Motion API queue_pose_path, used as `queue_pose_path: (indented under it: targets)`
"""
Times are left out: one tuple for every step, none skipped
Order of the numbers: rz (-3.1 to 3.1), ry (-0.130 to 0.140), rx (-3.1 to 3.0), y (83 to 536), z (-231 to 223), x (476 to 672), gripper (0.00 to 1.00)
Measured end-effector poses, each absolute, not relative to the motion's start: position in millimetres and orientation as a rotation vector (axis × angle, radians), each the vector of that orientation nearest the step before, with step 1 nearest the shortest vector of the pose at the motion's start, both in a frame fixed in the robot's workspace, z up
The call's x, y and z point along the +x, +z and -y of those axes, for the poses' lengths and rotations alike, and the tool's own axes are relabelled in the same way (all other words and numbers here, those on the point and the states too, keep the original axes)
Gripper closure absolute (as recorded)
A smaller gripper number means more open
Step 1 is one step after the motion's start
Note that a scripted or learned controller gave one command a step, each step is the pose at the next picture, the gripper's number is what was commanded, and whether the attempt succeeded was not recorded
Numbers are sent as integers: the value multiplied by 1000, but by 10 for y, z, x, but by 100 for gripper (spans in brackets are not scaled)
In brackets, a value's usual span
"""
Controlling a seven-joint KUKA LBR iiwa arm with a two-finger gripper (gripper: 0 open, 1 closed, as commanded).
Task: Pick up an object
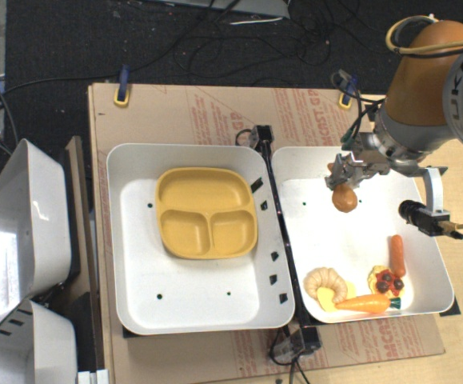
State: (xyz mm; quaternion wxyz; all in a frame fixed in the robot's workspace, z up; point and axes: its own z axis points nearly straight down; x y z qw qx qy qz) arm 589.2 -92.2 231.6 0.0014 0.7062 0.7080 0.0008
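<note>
Camera view: the fingers grip a brown round object hanging just below them.

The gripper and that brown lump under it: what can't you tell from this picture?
- Gripper: too small and dark to tell whether its fingers grip the brown lump or just hang over it.
- Lump: its top is hidden by the gripper; what it is stays unclear.
- Food pile in the right bin: small pieces overlap and blur together.
- Arm: cut off by the right edge.
</note>
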Motion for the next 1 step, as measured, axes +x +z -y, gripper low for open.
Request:
queue_pose_path:
  targets:
    - [-2230, -2, 2216, 2250, 431, 5746, 100]
